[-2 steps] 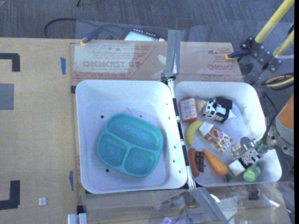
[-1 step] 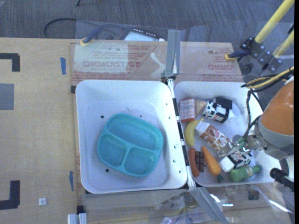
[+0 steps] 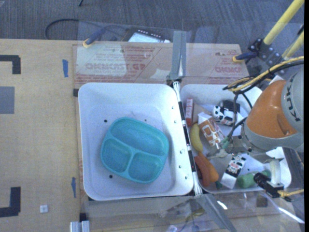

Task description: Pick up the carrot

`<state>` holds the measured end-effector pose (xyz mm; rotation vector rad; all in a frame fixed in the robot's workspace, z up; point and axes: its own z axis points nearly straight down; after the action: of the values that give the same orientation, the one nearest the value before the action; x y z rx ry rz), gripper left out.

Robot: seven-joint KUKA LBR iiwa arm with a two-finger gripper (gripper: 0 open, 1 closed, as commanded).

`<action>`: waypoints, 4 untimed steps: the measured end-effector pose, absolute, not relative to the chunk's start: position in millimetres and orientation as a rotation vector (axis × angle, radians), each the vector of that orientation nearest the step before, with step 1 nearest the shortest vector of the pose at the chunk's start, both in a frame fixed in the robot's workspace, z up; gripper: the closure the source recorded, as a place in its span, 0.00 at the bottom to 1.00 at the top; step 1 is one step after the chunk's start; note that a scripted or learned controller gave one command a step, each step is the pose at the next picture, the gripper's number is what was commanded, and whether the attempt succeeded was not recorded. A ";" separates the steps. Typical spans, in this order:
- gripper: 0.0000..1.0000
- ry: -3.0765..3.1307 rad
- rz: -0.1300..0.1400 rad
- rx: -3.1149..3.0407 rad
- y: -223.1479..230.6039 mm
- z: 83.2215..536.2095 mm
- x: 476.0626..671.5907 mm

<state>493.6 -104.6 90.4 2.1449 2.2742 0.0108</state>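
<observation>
In the camera view, two white bins are sitting side by side on the bench. The left bin (image 3: 89, 129) is holding a teal divided plate (image 3: 135, 150), which is lying flat near the bin's middle with its three compartments facing up.

The right bin (image 3: 207, 87) is holding a cluster of small things. The carrot (image 3: 205, 169) is lying in the lower left part of this bin, close to the wall shared with the left bin, with its length running at a slant from upper left to lower right. A yellow banana (image 3: 195, 137) is lying just above the carrot, along the same wall. An orange and white snack packet (image 3: 211, 132) is resting just beside the banana on its right. A black and white cow toy (image 3: 225, 113) is sitting further up the bin, and a black and white box (image 3: 235, 166) is lying to the right of the carrot, near a green object (image 3: 246, 180) by the bin's lower wall.

The arm is reaching in from the right, its orange band hanging over the right half of the bin. The gripper (image 3: 234, 147) is hovering between the snack packet and the black and white box, up and to the right of the carrot and apart from it. The wrist is covering most of it, so I cannot tell whether it is spread or pressed together, and nothing is visibly pinched in it
</observation>
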 end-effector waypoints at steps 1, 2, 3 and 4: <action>0.00 1.386 0.011 2.810 -105.1 87.5 482.6; 1.00 1.389 0.009 2.809 -104.5 97.5 482.6; 1.00 1.162 -0.003 2.921 -125.9 119.8 479.4; 1.00 0.643 -0.005 3.076 -103.8 222.6 479.6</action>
<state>479.6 -103.8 222.6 3.0764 0.6435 -0.0048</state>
